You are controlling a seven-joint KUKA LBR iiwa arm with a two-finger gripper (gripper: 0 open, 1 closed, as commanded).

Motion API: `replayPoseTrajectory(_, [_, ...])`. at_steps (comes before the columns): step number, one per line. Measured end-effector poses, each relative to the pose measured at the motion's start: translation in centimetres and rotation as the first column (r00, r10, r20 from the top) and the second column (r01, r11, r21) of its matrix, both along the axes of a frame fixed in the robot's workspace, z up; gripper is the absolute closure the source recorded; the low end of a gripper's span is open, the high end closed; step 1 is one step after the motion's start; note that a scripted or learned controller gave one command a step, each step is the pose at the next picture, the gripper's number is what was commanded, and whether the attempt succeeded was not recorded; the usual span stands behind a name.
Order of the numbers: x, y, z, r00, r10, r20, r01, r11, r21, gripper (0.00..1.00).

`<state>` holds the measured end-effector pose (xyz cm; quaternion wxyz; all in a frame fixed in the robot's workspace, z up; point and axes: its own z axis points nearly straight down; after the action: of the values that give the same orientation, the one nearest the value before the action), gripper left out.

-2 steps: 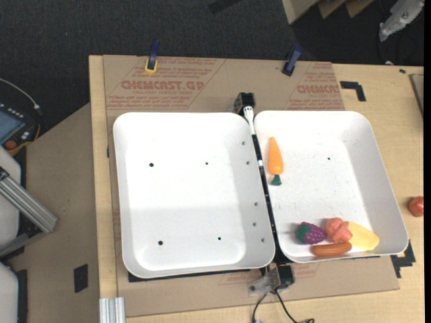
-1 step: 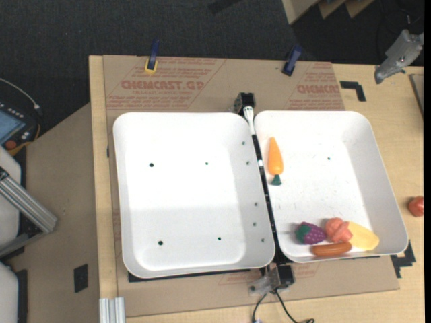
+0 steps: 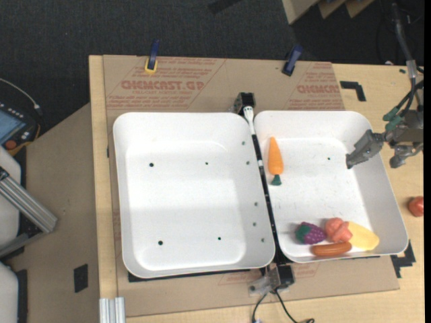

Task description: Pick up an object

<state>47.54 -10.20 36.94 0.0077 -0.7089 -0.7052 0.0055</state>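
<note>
In the right bin (image 3: 377,187) an orange toy carrot (image 3: 275,155) with a green top lies near the left wall. Four toys are clustered at the front: purple grapes (image 3: 310,233), a pink-orange piece (image 3: 339,229), a yellow piece (image 3: 364,237) and a red sausage (image 3: 331,249). My gripper (image 3: 380,153) hangs over the bin's right edge, well right of the carrot and above the cluster. Its fingers (image 3: 360,151) are spread open with nothing between them.
The left bin (image 3: 128,180) is white with a few small dark dots on its floor. A small orange object (image 3: 416,206) lies on the bench right of the right bin. Blue clamps (image 3: 291,60) hold the cardboard at the back.
</note>
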Motion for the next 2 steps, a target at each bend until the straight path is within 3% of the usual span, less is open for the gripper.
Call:
replayPoseTrajectory(1, [0.5,3.1,14.2,0.999,0.01,0.037,-0.009,1.0,-0.005,0.0])
replayPoseTrajectory(2, [0.4,9.9,16.8,1.0,0.013,0.027,-0.013,1.0,-0.002,0.0])
